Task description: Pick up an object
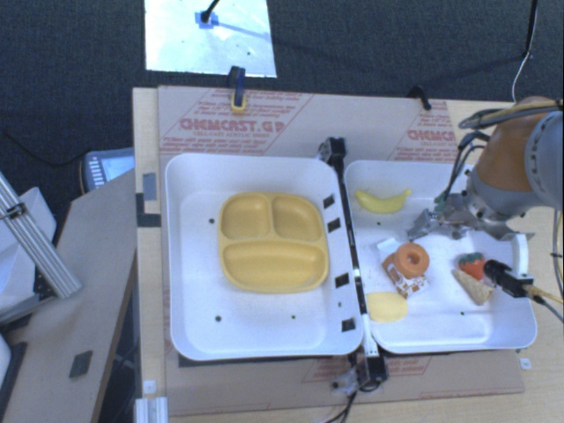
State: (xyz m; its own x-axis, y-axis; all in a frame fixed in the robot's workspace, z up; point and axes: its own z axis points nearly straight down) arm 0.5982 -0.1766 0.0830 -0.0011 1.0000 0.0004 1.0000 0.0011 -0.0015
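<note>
Camera view: backing board [231, 123] reads "CHEMCAST".

Dark carpet floor [70, 51]; shiny metal sheet [210, 25] lying on it. Wooden bench [264, 393] lined with printed cardboard [264, 122]. Aluminium rail [35, 245] at left.

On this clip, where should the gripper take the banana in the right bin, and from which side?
Probably across the middle of the banana, coming straight down from above. It lies flat and alone near the far wall of the right bin, its long axis running left to right, so fingers closing across its narrow width would fit. The gripper sits just right of it.
</note>
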